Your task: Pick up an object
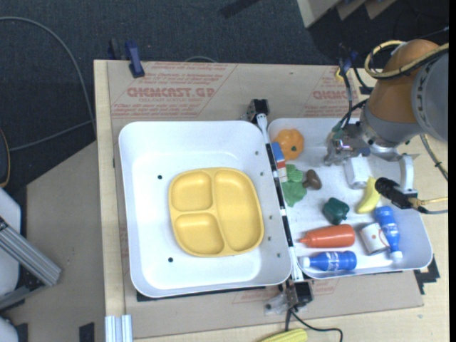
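Observation:
My gripper (350,159) hangs over the back of the right bin (420,251), below the arm's orange band. It is above bare bin floor, right of an orange fruit (289,142) and just behind a yellow banana (368,197). Nothing is visibly held. Further forward in the bin lie a green piece (293,186), a small brown item (312,180), a dark green block (335,209), a red-orange bottle (329,236), a blue bottle (329,261), a second blue bottle (388,230) and a small box (371,238).
The left bin (142,191) holds a yellow divided plate (214,211). A black clip (258,109) sits at the back of the divider between the bins. Cables run beside the arm at the right.

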Motion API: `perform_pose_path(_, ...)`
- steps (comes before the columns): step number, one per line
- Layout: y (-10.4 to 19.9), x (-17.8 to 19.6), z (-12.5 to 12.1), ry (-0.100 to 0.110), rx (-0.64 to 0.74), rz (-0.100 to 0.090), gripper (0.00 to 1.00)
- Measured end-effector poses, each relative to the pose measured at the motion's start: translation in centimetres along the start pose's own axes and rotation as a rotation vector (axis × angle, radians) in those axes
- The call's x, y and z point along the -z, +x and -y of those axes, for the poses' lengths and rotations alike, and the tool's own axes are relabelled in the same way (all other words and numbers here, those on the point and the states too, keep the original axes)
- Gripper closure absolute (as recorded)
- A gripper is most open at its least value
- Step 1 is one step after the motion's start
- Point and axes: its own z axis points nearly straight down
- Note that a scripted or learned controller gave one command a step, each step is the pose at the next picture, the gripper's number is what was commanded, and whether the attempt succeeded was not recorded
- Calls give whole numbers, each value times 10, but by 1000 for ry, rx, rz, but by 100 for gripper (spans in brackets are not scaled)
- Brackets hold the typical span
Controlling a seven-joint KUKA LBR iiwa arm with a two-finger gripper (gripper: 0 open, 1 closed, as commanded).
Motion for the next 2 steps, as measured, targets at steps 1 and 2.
perform_pose_path(1,0,-1,0,1,0,-1,0)
perform_pose_path(2,3,-21,81,34,-4,-5,0)
